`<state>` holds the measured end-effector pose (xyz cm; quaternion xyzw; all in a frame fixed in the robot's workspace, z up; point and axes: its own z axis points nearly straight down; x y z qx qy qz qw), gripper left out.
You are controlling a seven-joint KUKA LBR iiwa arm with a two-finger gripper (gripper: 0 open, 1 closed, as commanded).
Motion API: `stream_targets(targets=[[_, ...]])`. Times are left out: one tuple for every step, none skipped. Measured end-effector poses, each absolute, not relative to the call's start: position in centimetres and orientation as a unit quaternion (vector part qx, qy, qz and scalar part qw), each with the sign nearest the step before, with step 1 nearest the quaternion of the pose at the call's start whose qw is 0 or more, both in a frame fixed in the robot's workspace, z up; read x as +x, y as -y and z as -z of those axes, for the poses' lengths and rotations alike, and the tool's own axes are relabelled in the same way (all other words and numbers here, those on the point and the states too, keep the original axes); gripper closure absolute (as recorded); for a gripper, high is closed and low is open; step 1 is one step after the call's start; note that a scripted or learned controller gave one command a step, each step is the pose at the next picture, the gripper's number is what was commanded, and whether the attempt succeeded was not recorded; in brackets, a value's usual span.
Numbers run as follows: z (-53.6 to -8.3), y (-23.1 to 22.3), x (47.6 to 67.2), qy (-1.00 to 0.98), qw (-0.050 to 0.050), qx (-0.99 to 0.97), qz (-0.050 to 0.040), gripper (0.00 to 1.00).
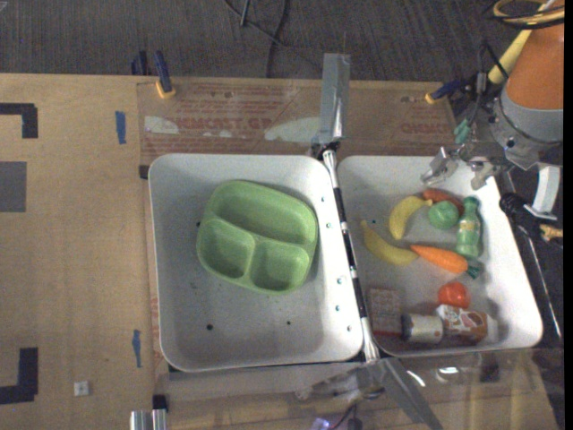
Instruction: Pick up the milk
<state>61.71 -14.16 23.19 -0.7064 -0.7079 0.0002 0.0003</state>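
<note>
The right bin (pixel 524 325) holds the toy food. Along its near edge a bottle (pixel 445 326) lies on its side, with a grey cap and a red-and-white label. A small reddish carton (pixel 385 305) lies flat just left of it. I cannot tell which of the two is the milk. My gripper (pixel 457 166) hangs over the bin's far right corner, well away from both. Its fingers (pixel 440 162) are spread apart with nothing between them, so it is open.
Also in the right bin are two yellow banana pieces (pixel 405 214), a carrot (pixel 440 258), a green bottle (pixel 468 227), a green round fruit (pixel 442 214) and a red tomato (pixel 453 295). The left bin (pixel 170 330) holds a green divided plate (pixel 258 236).
</note>
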Motion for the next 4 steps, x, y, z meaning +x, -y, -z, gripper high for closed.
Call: stream_targets(targets=[[-9.7,12.8,59.4,0.699,-0.001,-0.715,0.0006,0.00],[-27.0,18.1,64.0,0.751,-0.002,-0.661,0.0005,0.00],[-14.1,20.0,59.3,0.759,-0.001,-0.651,0.0003,0.00],[-26.4,22.0,62.4,0.823,-0.003,-0.568,0.0004,0.00]])
